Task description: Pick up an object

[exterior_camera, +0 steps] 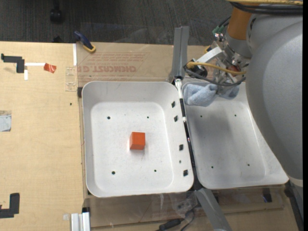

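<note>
A small orange-red cube (137,141) is seen lying near the middle of the left shallow white plastic bin (96,124), well apart from all four walls. A crumpled pale blue-grey cloth (202,94) is bunched in the far corner of the right shallow white plastic bin (231,153), against the dark divider between the two bins. The gripper (226,81) is placed just above that cloth, at the bin's far edge, and is wrapped about with yellow and black cables; whether its jaws are spread or pressed together cannot be told, since they are masked by the wrist and the cloth. Whether the cloth is touched by it cannot be made out. The grey arm with its orange band (250,4) is seen entering from the right. A light wooden tabletop (38,129) is spread to the left of the bins.
</note>
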### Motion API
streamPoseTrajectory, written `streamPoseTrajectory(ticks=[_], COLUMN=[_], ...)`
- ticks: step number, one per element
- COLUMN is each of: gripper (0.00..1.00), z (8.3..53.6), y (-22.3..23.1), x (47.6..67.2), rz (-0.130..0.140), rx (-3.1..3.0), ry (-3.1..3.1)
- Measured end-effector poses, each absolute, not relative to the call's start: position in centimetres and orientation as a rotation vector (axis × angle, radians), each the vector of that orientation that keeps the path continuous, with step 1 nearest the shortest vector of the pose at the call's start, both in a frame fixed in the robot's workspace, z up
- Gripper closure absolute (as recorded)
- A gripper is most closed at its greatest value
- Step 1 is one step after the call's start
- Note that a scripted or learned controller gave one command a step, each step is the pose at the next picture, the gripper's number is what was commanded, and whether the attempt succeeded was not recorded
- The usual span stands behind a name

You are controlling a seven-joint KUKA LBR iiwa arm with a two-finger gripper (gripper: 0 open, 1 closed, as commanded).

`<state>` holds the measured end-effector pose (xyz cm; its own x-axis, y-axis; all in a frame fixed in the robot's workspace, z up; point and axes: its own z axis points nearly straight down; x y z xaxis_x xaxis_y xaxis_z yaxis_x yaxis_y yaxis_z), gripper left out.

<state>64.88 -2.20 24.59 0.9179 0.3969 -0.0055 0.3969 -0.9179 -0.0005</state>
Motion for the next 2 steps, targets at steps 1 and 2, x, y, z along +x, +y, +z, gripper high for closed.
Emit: streamPoseTrajectory(ticks=[1, 2], gripper=[1.00, 1.00], z=[22.9, 25.5], y=[-3.9, -11.7], x=[61.7, 60.3], rz=[-0.008, -0.008], rx=[3.127, 3.085], ry=[0.310, 0.591])
